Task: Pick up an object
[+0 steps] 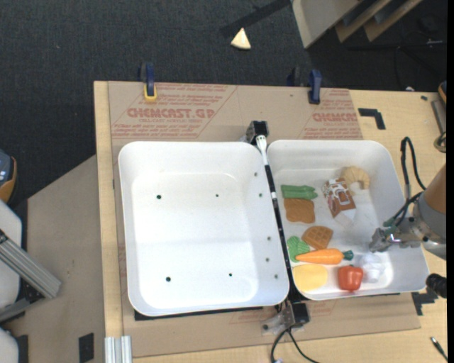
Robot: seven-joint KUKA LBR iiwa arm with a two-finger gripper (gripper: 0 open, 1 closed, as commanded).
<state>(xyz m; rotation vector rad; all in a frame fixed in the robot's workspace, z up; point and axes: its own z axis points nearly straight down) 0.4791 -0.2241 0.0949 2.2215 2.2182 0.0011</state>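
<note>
The gripper hovers low at the right bin's right side, whether apart or together I cannot tell; toy foods crowd the near-left, the red pepper nearest; it could close on bare floor, or nudge neighbours aside.

Robotics lab: clamped cardboard-topped bench, two white bins, cables, dark carpet.

Dark grey speckled carpet floor, light brown cardboard-topped desk printed with red lettering, two blue clamps at its far edge, pale wooden furniture at top right, small yellow wedge lying on the carpet, even overhead light
</note>
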